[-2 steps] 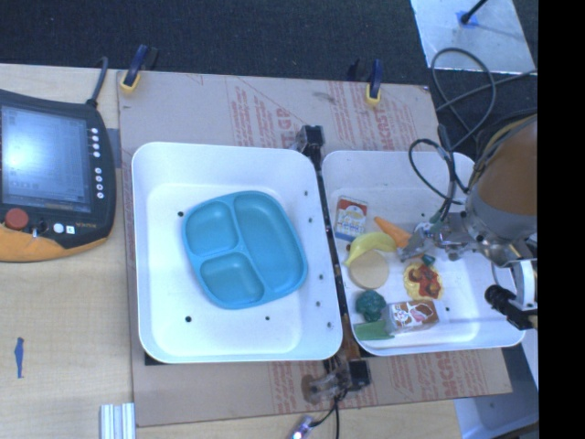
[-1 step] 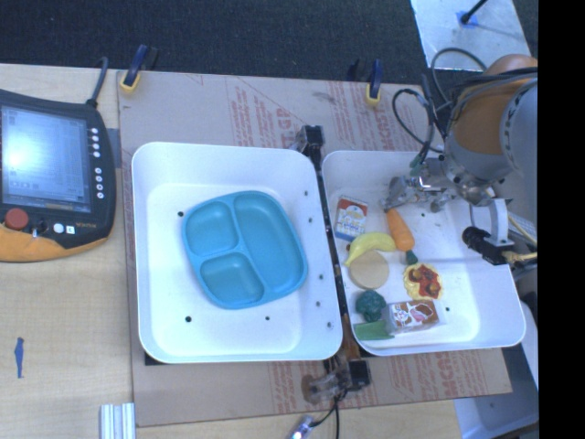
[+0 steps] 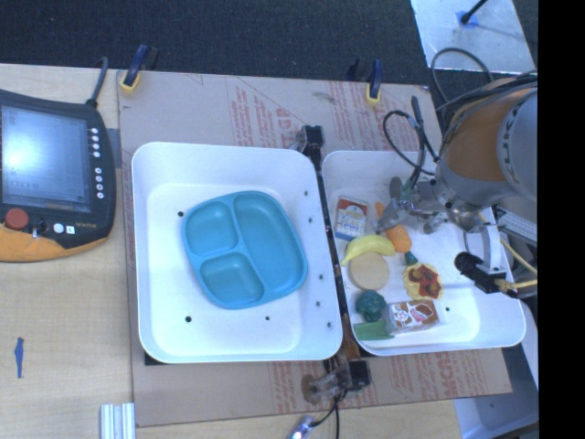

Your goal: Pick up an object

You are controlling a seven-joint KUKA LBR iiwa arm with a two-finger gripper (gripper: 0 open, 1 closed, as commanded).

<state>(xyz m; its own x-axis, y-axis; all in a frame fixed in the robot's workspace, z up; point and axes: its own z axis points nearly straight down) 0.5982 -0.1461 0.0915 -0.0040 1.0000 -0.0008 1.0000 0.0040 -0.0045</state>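
The right bin holds several toy foods: a small carton, a yellow banana, a round tan cookie, an orange carrot piece, a pizza slice, a dark green vegetable and a printed packet. My gripper hangs low over the bin's upper middle, just above the carrot piece and to the right of the carton. The grey arm with its orange band comes in from the right.
The left bin holds a blue divided plate. A control pendant lies at the bench's left. Cables loop above the right bin. Clamps sit along the cardboard's far edge.
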